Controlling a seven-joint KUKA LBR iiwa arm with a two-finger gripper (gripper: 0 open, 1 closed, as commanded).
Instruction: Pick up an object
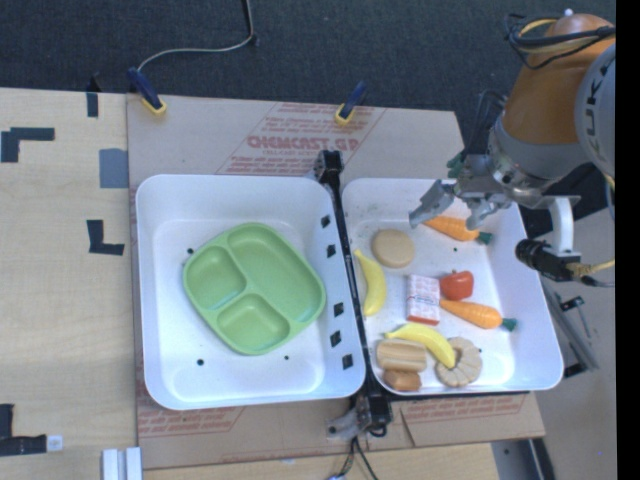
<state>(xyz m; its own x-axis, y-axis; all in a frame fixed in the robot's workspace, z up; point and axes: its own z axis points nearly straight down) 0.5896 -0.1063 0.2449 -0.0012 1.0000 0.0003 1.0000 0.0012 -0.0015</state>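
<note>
The right bin (530,298) holds several toy foods. An orange carrot (450,229) lies near its far edge, with a tan bun (393,248) to its left. My gripper (455,208) hangs just over that carrot, open, with its fingers (430,205) spread to either side and nothing between them. Lower in the bin are a red tomato (457,285), a white and red carton (423,299), a second carrot (473,315), two bananas (374,284) (427,339), a hot dog (402,354) and a round cookie (461,362).
The left bin (160,268) holds a green divided plate (254,286). A black divider with clips (340,268) runs between the bins. The grey and orange arm (550,88) comes in from the upper right. Cardboard and yellow clamps (350,103) lie behind the bins.
</note>
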